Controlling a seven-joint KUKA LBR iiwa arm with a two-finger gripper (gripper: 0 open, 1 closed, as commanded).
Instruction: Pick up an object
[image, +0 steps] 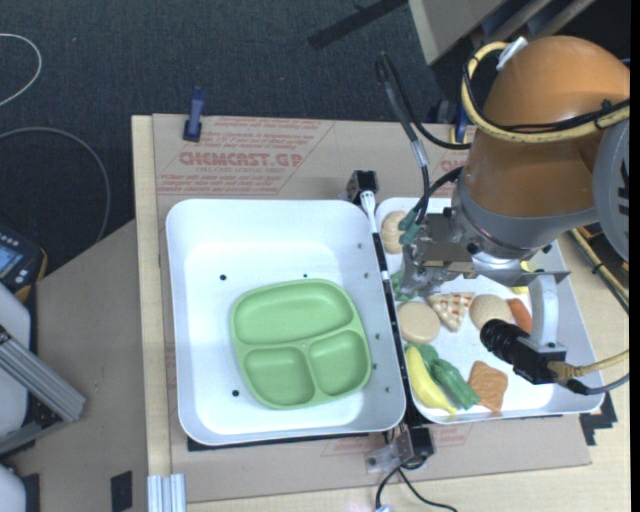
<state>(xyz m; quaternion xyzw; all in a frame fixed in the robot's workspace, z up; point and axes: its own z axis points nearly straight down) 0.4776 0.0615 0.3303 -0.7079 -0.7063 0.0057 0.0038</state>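
Pincer (412, 282): low in the right bin (562, 398), near its left wall; spread cannot be told. Candidates for pickup, placed from the pincer: round biscuit (418, 324) just below; pizza slice (452, 309) just to its right; banana (426, 381) and green vegetable (448, 374) further below; carrot (519, 311) well to the right. Left bin (200, 300) holds a green tray (299, 341). Advice: centre over one item, clear of the wall, then descend squarely.

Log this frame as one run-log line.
arm: over right bin | gripper: low at bin's left side, fingers unclear | left bin: green divided tray | right bin: banana, pizza slice, other toy food
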